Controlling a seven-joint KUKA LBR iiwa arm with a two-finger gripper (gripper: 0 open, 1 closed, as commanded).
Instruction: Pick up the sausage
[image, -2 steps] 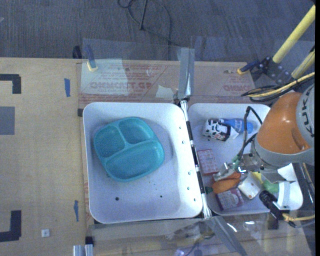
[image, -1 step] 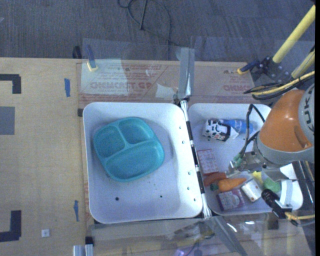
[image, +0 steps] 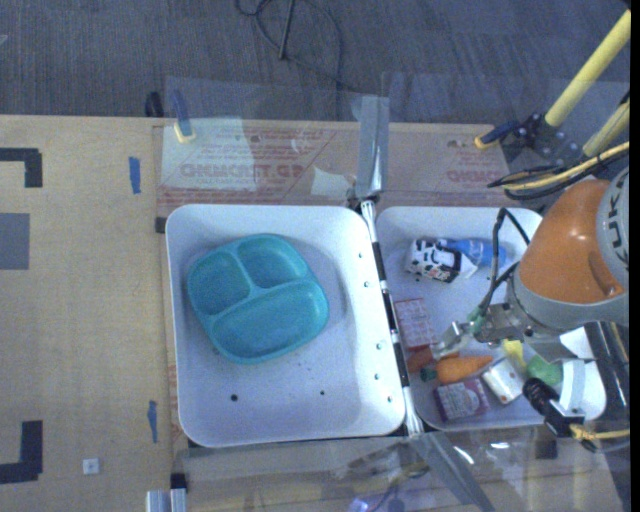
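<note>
Tool (image: 470, 335) down low in the right bin (image: 452, 222), hovering just over the orange sausage (image: 464, 368) near the front wall; can't tell whether it's apart or together. Teal plate (image: 258, 297) sits in the left bin (image: 270, 410).

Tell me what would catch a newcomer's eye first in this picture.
The teal divided plate stands out first, alone in the left bin. Next comes the arm's orange band, reaching in from the right over the right bin, where small items crowd together: a black-and-white cow carton near the top and an orange carrot lower down.
</note>
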